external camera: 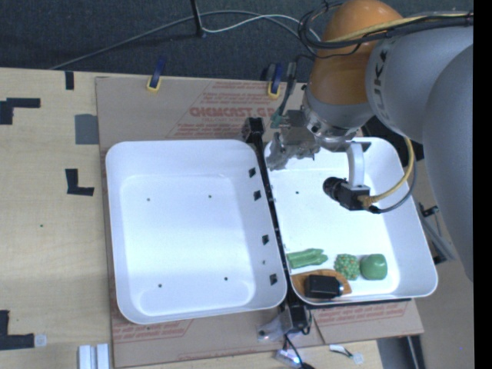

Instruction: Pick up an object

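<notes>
Arm over the right bin's far corner

The gripper (pixel 290 148) (finger state: cannot tell) hangs at the right bin's (pixel 400 206) eleven o'clock; green objects (pixel 373 267) and a black object (pixel 323 286) lie at six.

Bright, even light falls from overhead, and the left bin (pixel 184 229) glares nearly pure white across its floor, with a soft grey shadow along its upper inside wall. The arm (pixel 400 60) throws a dim shade over the upper part of the right bin (pixel 400 229). The picture is slightly soft and grainy, the dark floor at the top murky.
</notes>
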